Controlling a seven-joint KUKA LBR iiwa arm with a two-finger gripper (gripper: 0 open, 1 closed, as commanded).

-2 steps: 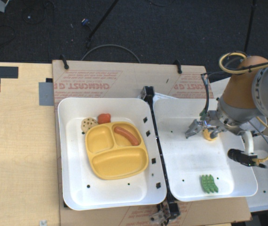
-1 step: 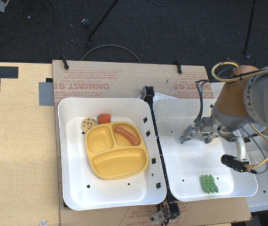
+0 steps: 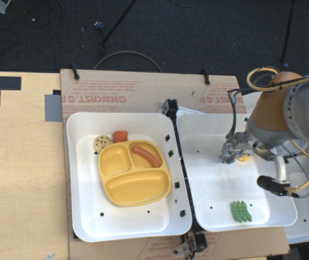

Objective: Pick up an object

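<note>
A green toy (image 3: 241, 210) lay in the right bin (image 3: 208, 210). The left bin (image 3: 84, 199) held a yellow tray (image 3: 135, 186) — sausage (image 3: 146, 155) inside. The gripper (image 3: 231, 155) sat over a yellow item (image 3: 244, 157); finger state unclear.

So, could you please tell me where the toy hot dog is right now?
The toy hot dog lies in the upper right compartment of the yellow divided plate in the left bin, just right of the red tomato.

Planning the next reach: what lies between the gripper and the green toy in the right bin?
In the camera view, bare white bin floor lies between the gripper and the green toy.
</note>
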